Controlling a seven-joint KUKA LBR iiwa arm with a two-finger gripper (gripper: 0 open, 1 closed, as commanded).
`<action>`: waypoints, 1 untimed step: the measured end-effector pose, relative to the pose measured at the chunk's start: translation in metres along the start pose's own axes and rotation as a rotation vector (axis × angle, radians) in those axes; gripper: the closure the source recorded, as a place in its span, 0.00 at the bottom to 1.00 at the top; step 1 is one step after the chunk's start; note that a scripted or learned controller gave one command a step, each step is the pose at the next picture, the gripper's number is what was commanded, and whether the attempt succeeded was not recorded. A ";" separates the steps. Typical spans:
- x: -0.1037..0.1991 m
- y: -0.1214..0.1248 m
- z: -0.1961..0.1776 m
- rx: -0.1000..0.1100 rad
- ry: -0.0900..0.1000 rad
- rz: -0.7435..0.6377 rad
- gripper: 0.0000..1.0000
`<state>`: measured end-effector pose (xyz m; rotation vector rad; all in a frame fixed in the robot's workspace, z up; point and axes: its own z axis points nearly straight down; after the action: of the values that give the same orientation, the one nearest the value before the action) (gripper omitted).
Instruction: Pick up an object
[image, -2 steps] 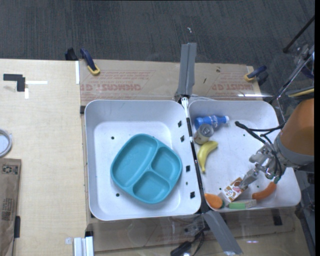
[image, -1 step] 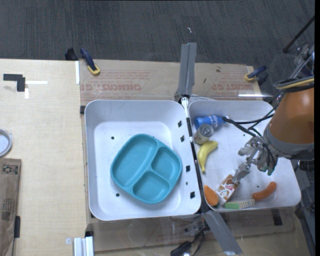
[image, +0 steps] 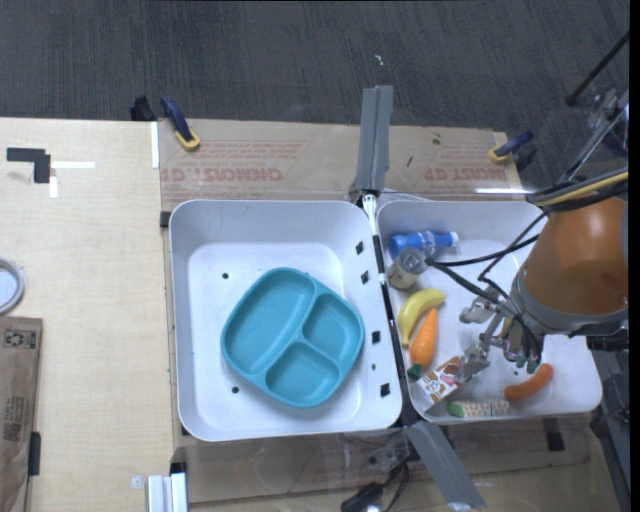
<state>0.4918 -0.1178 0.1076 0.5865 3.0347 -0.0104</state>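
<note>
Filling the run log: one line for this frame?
arm: over right bin | gripper: above snack packet | grasp: unclear | left bin: blue divided plate

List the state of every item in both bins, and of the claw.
Blue divided plate: lying flat in the left bin, right side up.
Blue bottle: on its side, right bin.
Banana: lying, touching the carrot.
Carrot: lying beside the banana.
Sausage: lying near the front wall.
Snack packet: flat, under the claw.
Claw: low over the packet, gripping nothing visible.
</note>
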 end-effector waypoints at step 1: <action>0.003 0.003 -0.011 -0.003 0.023 0.000 1.00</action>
<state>0.4895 -0.1140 0.1184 0.5905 3.0567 0.0013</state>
